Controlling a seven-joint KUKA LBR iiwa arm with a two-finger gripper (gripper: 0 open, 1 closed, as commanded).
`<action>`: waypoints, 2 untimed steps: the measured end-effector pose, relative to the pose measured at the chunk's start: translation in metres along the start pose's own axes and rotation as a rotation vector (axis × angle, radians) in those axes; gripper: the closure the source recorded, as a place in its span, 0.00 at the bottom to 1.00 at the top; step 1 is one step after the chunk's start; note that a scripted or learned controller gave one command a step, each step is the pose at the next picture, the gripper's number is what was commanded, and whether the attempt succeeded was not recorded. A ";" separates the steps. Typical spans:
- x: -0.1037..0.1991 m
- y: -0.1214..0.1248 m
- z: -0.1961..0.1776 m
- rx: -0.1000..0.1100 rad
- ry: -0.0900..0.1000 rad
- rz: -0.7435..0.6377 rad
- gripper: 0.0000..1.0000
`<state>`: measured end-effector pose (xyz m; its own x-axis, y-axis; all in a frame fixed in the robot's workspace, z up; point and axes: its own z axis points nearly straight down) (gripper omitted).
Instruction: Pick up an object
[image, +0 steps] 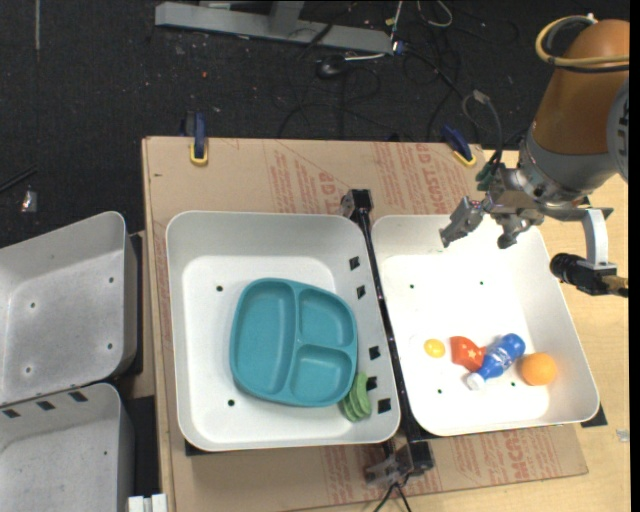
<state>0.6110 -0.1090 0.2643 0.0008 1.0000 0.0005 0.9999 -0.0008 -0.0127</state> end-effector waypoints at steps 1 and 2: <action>0.000 0.002 -0.008 -0.012 -0.001 -0.002 0.00; 0.010 0.001 0.041 -0.008 0.000 -0.003 0.00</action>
<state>0.6110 -0.0994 0.2231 -0.0026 1.0000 0.0002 1.0000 0.0026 -0.0042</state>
